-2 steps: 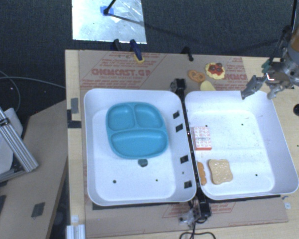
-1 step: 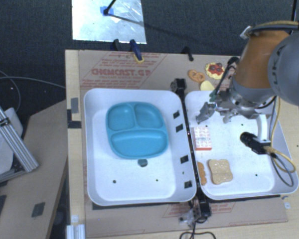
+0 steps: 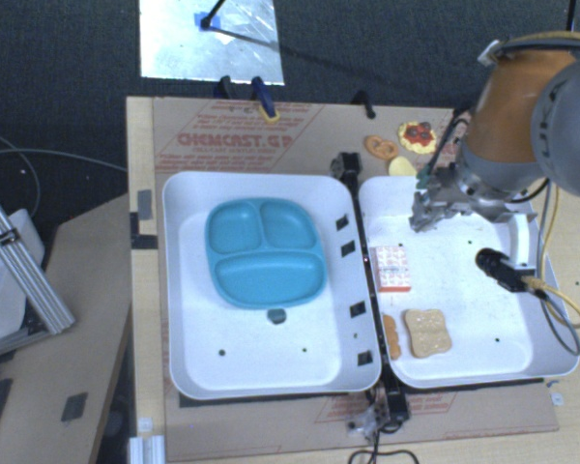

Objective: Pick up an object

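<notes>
My gripper (image 3: 423, 213) hangs over the far left part of the right bin (image 3: 483, 356), near its back wall. Nothing is visible in its grasp. A white and red patterned box (image 3: 393, 267) lies in this bin by the left wall, below and left of the gripper. A slice of toast (image 3: 427, 333) rests toward the bin's front left. Beside it lies a thin orange-brown strip (image 3: 391, 335).
In the left bin (image 3: 188, 356) a blue divided plate (image 3: 266, 252) sits with a small grey-blue piece (image 3: 276, 315) just in front of it. Behind the right bin, on the cardboard, are a cookie (image 3: 380, 147), a small pizza toy (image 3: 418, 136) and a pale yellow piece (image 3: 402, 167).
</notes>
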Robot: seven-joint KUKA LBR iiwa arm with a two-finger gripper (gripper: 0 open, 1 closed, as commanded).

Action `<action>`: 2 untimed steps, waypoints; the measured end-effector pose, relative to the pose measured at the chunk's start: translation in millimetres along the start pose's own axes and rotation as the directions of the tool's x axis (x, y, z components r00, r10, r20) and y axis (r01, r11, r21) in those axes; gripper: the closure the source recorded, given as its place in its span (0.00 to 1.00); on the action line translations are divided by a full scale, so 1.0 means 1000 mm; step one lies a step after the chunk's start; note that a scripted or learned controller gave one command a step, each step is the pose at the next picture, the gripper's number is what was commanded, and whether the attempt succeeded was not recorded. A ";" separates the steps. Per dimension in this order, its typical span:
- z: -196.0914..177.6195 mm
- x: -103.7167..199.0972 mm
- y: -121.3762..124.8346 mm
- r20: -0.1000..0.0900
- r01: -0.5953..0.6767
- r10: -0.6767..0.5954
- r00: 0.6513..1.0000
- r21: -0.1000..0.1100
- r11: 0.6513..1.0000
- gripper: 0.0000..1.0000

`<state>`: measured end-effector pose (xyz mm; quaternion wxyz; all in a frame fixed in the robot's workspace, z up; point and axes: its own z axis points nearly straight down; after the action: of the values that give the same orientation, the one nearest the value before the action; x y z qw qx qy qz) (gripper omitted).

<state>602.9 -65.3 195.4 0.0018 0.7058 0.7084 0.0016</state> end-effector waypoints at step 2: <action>0.011 0.079 -0.081 -0.002 0.004 -0.004 1.000 0.006 1.000 1.00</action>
<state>521.5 13.2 184.2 -0.0012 0.7045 0.7097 0.0002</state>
